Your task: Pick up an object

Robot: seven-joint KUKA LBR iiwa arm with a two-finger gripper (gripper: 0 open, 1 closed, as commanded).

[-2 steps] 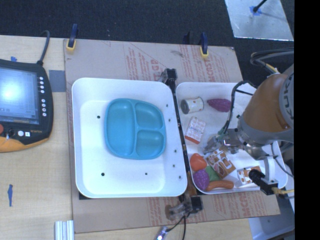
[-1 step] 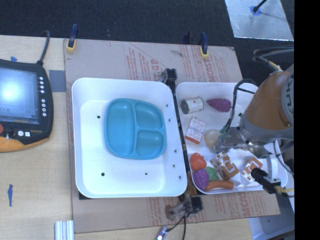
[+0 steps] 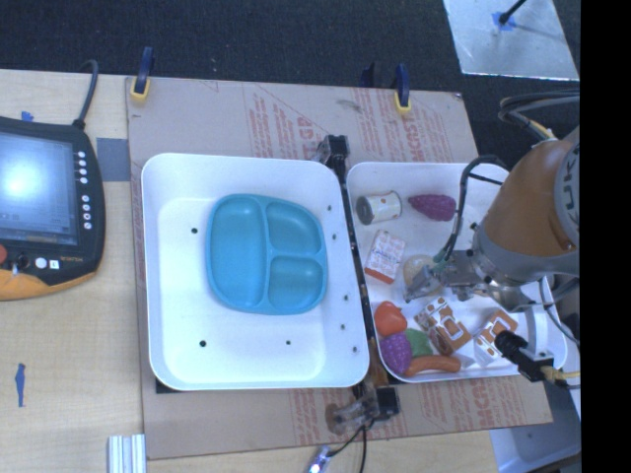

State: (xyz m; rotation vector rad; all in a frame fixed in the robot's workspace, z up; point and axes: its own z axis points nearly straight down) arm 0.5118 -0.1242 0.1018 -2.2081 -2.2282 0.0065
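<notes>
Grey and orange, the arm leans over the right bin [image 3: 363,180], its gripper [image 3: 441,282] low among the toys; whether it is wide, narrow or holding anything, I cannot tell. The nearest candidate, a brown-and-white patterned block [image 3: 444,325], lies just below the gripper, crowded against a purple grape bunch [image 3: 395,353]. A good pick would come straight down on one piece, clear of its neighbours. The wrist hides part of this bin.
</notes>
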